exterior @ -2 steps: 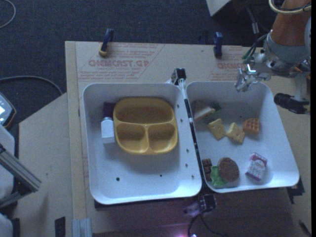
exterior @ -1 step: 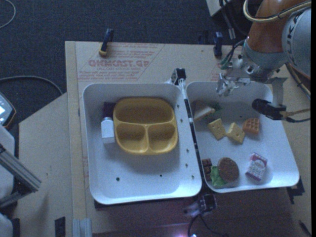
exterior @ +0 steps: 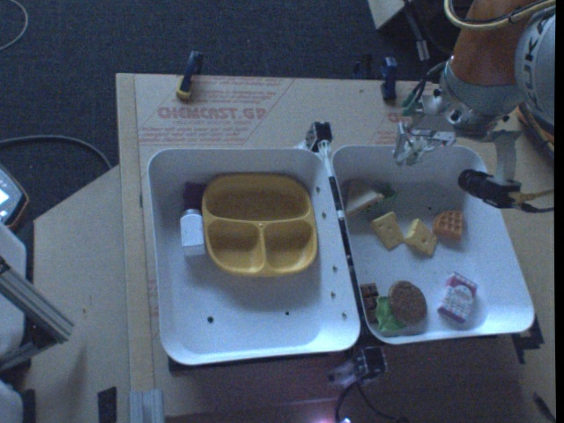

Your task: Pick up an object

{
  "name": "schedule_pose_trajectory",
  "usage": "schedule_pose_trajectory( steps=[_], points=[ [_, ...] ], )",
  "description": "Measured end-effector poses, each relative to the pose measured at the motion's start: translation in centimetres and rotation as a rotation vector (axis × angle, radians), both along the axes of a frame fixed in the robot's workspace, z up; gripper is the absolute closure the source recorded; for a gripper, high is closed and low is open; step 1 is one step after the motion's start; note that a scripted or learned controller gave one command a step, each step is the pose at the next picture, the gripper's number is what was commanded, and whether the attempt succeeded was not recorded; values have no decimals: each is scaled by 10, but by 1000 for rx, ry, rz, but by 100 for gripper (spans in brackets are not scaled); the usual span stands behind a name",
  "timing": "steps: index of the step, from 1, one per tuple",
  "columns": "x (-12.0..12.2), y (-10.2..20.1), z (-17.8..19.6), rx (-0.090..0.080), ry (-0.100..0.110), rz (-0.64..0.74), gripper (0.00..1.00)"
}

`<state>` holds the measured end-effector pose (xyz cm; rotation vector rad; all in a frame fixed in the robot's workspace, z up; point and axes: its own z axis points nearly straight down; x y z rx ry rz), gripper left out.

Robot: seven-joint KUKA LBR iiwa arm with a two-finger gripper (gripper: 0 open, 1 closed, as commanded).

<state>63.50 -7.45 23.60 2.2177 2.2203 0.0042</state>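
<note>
Plywood bench (exterior: pixel 132 201) on dark carpet (exterior: pixel 88 25); gripper (exterior: pixel 411 151), fingers slightly spread and holding nothing, above right bin's (exterior: pixel 507 263) far edge.

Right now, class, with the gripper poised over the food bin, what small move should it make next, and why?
Probably ease the gripper down and toward the sandwich wedge. It hangs above the right bin's far rim with nothing between its fingers, and that wedge looks like the nearest item, with the cheese cubes just beyond.
</note>
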Motion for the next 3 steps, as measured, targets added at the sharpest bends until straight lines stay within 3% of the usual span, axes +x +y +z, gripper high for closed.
schedule_pose_trajectory(
  steps=[2, 3],
  points=[
    [-6, 6, -8, 0, 3, 0, 100],
    [-6, -6, -9, 0, 3, -2, 100]
  ],
)
